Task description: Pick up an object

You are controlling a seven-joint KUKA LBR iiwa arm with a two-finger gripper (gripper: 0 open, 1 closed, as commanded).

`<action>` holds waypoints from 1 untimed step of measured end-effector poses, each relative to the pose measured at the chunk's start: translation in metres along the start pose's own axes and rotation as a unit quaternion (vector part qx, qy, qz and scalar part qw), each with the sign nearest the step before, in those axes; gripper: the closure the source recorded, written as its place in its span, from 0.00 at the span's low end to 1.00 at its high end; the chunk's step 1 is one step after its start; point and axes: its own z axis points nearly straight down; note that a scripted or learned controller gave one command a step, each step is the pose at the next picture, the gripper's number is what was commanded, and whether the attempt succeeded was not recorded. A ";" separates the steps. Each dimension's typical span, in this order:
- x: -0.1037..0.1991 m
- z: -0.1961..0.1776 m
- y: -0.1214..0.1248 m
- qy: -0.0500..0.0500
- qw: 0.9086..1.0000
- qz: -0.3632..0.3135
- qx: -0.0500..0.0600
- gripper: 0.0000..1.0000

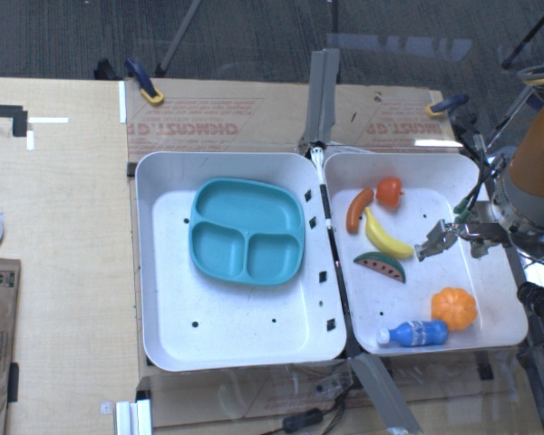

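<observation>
**Gripper over the right bin, nothing held**

The gripper (pixel 432 243) stood inside the right bin (pixel 432 172), reaching in from the bin's right side. Its fingers (pixel 428 248) pointed left and down toward the bin floor. Whether they were spread or pressed together could not be told from this view. No object showed between them, so the gripper was judged to hold nothing.

The objects nearest the fingertips were the banana (pixel 384 236) and the watermelon slice (pixel 381 266), both just to the left. The banana lay at a slant. The sausage (pixel 357 209) lay close alongside its upper end, and the tomato (pixel 389 191) sat just above both. The orange fruit (pixel 454 307) rested below the gripper, near the bin's lower right corner. The blue bottle (pixel 416 334) lay on its side along the lower wall, close beside the orange fruit.

The left bin (pixel 219 351) carried a teal divided plate (pixel 247 231), well apart from the gripper.

Step in hand, as judged: approach. The pick had not been made; every object lay on a bin floor.

The next move called for the following, as judged:
1. Select one target. The banana or the watermelon slice required the shortest travel.
2. Centre the fingers over the target, spread wider than its narrow side.
3. Descend to the bin floor and close.

The close spacing of banana, sausage and tomato risked a finger landing on a neighbour.
</observation>
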 end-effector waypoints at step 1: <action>0.028 0.141 0.039 0.000 1.000 0.001 -0.001 0.00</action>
